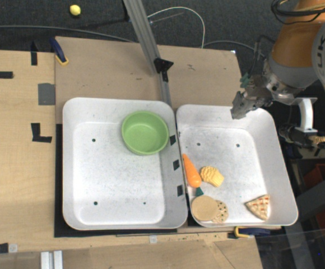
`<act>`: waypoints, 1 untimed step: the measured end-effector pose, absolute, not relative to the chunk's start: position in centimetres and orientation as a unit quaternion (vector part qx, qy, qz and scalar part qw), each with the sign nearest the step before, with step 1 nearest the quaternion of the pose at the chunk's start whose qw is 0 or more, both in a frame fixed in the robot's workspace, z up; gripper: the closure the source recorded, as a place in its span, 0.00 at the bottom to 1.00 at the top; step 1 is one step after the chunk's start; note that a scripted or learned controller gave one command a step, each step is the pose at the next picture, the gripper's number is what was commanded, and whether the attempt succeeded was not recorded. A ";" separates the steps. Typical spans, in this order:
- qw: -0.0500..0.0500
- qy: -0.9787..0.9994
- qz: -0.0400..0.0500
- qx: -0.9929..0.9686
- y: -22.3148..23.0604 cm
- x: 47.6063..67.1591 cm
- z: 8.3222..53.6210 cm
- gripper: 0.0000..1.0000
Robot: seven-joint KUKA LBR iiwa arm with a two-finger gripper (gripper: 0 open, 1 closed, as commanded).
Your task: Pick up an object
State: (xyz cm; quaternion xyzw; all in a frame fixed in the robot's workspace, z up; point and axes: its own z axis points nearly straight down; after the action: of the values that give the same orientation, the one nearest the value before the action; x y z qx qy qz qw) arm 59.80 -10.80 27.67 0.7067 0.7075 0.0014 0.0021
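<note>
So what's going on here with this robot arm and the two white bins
The arm's tool hangs over the far corner of the right bin, with nothing seen in its grip. The toy food lies untouched along that bin's near side: a carrot, a yellow piece, a cookie and a pizza slice. A green bowl sits in the left bin. No pick has happened yet.

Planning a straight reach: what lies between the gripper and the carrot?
In the camera view, only bare floor of the right bin separates the gripper from the carrot.
</note>
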 end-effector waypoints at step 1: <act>-0.001 0.709 0.000 0.705 -5.0 59.9 27.6 1.00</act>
State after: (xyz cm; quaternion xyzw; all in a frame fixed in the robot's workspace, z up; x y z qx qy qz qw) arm 59.91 -4.98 27.57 0.7047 0.7095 0.0004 -0.0006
